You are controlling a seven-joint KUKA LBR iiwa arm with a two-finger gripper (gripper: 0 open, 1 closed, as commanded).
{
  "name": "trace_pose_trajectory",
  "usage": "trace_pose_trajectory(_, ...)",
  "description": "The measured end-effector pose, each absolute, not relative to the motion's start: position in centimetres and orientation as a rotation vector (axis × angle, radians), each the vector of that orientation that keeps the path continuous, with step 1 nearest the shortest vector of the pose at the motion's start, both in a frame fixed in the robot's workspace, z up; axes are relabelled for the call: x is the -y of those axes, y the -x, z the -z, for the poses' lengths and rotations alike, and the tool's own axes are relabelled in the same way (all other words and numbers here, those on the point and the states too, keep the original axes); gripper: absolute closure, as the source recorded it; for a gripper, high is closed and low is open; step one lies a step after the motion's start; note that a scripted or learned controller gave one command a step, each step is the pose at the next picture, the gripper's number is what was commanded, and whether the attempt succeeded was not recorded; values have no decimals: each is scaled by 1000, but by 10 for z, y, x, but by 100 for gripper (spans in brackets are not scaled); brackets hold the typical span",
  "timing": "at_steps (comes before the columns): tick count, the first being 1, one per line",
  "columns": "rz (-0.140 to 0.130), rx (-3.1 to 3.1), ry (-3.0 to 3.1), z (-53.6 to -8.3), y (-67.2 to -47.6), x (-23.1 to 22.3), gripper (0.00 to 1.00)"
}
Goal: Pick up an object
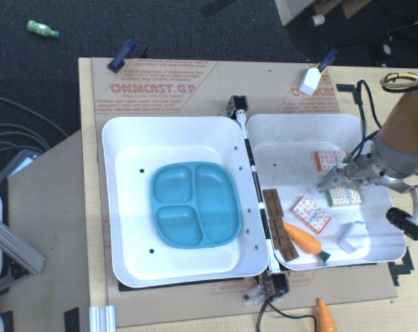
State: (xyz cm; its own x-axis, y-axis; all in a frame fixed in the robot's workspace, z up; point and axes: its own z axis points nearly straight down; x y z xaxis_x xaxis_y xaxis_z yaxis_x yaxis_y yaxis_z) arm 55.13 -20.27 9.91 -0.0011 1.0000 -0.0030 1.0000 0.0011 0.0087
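The grey two-finger gripper (335, 178) hangs low in the right shallow white bin (291, 133) above a small green-patterned packet (344, 197), its finger state unclear.

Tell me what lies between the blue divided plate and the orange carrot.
In the camera view, between the blue plate and the carrot lie the bins' adjoining rims and a brown bar.

Bench (160, 92) sheet has red print behind the left bin: "CHEMCAST G P", with smaller lines too blurred to read. More red print behind the right bin, unreadable. Small packets' print also unreadable.
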Motion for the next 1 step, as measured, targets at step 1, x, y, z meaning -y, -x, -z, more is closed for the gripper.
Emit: trace_pose_trajectory(1, -8, -2215, -2213, -109, -552, 203, 100)
